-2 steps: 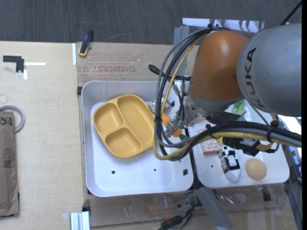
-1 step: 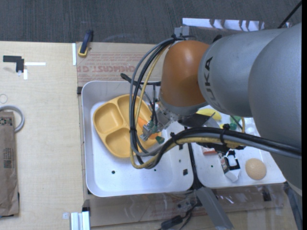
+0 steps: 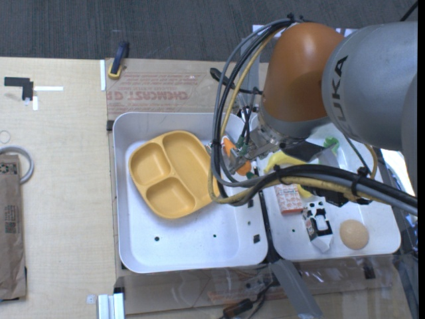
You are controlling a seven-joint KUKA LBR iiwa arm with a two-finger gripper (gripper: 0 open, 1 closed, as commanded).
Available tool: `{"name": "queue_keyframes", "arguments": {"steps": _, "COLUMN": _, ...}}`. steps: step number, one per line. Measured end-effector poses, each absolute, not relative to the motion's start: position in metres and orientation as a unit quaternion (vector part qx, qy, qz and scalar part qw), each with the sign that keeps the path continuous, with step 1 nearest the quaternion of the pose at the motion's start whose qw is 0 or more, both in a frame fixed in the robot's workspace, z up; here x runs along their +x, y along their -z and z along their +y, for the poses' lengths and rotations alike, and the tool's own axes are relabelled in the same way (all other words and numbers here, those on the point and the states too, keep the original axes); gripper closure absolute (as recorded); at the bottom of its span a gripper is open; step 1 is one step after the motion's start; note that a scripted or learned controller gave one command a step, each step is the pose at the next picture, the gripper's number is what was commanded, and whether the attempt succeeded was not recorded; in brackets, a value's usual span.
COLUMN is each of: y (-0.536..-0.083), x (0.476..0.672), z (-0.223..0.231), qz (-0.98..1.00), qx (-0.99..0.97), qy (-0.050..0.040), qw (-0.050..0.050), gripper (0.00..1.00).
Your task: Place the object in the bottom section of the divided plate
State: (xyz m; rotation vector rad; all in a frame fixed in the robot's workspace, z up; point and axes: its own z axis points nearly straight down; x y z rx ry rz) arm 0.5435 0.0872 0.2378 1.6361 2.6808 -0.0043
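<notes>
A yellow divided plate (image 3: pixel 171 172) with three sections lies tilted in the left bin (image 3: pixel 179 244); nothing lies in its sections. The arm reaches in from the right, its orange wrist band above the wall between the bins. The gripper (image 3: pixel 237 153) hangs low beside the plate's right rim, behind a loop of black cables. A small orange object (image 3: pixel 243 167) shows just under it, with a bit of green; I cannot tell whether it sits between the fingers.
The right bin (image 3: pixel 372 248) holds a yellow item (image 3: pixel 284 159), a small red-and-white box (image 3: pixel 288 199), a black-and-white package (image 3: pixel 319 223), a tan egg-shaped ball (image 3: pixel 354 234) and a green-and-white thing (image 3: pixel 330 142). A brown bag (image 3: pixel 10 224) lies on the bench at far left.
</notes>
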Motion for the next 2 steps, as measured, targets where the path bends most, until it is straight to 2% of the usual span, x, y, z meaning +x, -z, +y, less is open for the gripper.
{"name": "queue_keyframes", "arguments": {"steps": 1, "y": -0.190, "x": 0.491, "z": 0.084, "qz": 0.877, "qx": 0.480, "qy": 0.0017, "qw": -0.001, "gripper": 1.00}}
{"name": "queue_keyframes", "arguments": {"steps": 2, "y": -0.240, "x": 0.577, "z": 0.105, "qz": 0.929, "qx": 0.370, "qy": 0.0007, "qw": 0.001, "gripper": 1.00}}
